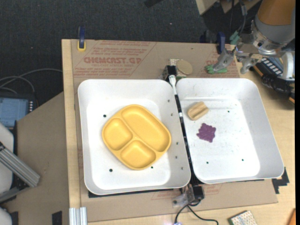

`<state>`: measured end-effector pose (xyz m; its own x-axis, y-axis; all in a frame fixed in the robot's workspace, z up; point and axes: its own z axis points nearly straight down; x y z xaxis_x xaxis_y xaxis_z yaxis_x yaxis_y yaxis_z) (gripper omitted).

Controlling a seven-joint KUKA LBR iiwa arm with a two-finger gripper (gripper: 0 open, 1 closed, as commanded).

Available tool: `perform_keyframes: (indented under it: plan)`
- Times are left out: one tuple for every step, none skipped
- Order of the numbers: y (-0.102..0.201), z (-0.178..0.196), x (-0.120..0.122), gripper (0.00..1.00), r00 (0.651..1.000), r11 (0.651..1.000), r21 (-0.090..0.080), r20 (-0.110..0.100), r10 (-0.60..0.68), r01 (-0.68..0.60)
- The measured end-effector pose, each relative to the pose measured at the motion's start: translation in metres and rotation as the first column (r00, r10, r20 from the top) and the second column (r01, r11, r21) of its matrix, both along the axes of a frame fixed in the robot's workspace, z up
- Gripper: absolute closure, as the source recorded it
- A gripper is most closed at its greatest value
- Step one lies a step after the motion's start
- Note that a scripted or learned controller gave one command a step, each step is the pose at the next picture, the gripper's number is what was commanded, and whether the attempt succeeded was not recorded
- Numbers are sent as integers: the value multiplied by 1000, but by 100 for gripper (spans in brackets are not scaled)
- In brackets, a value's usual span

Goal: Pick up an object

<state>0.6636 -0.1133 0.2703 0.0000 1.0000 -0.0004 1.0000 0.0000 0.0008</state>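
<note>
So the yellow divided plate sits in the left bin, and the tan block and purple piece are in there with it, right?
Not quite. The camera view shows the yellow divided plate in the left bin, but the tan block and purple piece lie in the right bin.

The right bin [262, 125] offers the most room — its right half and near part lie bare, so a descent there meets nothing. Two small things crowd its far-left part: a tan block [197, 110] close to the dividing rims and a purple piece [206, 132] just nearer, apart from each other. In the left bin [89, 125] a yellow divided tray [136, 136] takes up the middle, leaving only a strip of floor around it. The arm [274, 18] hangs past the far-right corner, above the bench.
</note>
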Motion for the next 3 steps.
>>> perform_keyframes:
  plan:
    - [-32,-190,-1,0,1000,1000,2,-14,-3,3]
    - [18,-185,3,0,1000,1000,2,-4,4,-4]
    - [11,-186,-107,0,1000,1000,3,-11,-4,4]
